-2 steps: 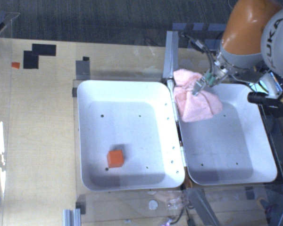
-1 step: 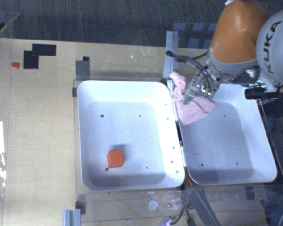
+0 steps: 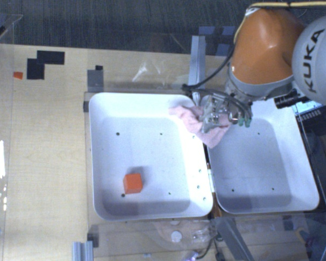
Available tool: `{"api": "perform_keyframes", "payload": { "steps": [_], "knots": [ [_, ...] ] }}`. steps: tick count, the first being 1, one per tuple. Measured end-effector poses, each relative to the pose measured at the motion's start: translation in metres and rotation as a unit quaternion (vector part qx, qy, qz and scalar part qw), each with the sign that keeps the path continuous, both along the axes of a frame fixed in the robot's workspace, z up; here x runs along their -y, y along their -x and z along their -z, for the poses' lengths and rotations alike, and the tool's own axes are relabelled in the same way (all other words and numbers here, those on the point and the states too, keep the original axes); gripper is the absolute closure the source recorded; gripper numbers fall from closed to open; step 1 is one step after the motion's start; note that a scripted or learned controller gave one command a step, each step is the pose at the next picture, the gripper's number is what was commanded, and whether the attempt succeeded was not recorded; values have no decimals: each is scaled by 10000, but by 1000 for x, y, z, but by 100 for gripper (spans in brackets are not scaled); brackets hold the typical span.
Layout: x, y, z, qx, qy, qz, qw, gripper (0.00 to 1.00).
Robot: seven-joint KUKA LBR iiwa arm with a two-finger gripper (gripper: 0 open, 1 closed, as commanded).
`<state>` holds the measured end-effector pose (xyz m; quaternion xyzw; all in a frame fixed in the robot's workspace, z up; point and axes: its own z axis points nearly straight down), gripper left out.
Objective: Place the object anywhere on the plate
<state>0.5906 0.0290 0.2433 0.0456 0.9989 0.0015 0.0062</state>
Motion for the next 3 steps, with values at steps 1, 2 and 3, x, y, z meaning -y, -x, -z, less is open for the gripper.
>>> {"api": "perform_keyframes", "payload": {
  "steps": [1,2,3],
  "knots": [
    [-43,32,-4,-8,2,-449,9990,100],
    [-78,64,10,-20,1,-464,9989,100],
    [-78,64,10,-17,0,-461,9989,0]
  ]
}}
